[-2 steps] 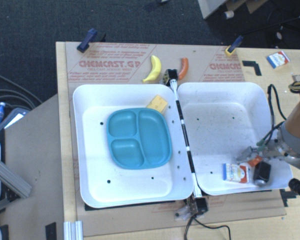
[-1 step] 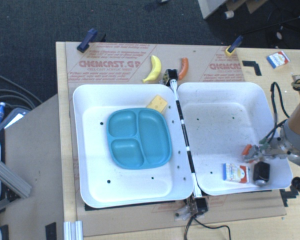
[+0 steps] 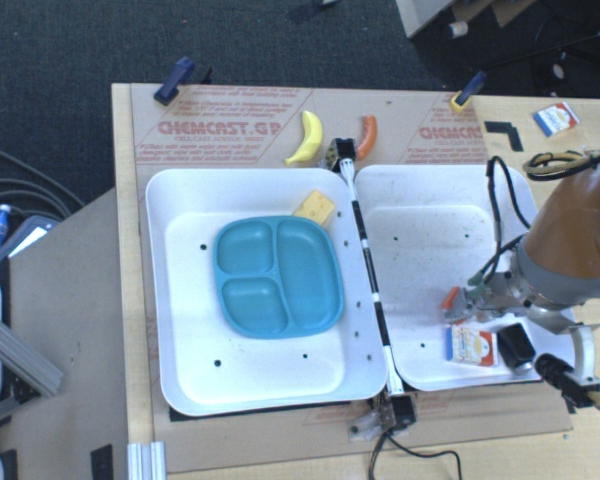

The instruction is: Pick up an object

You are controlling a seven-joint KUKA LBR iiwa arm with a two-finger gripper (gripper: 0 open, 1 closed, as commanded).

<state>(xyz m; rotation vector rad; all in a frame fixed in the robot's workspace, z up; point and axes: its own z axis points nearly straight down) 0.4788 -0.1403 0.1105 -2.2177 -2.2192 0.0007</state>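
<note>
Resting on a plywood bench over dark carpet, the hand's grip cannot be told.

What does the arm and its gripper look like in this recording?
The arm is a rounded body with a broad orange band above a grey wrist section. A black cable loops along its side. The gripper is a small metallic grey assembly at the wrist's end.
</note>
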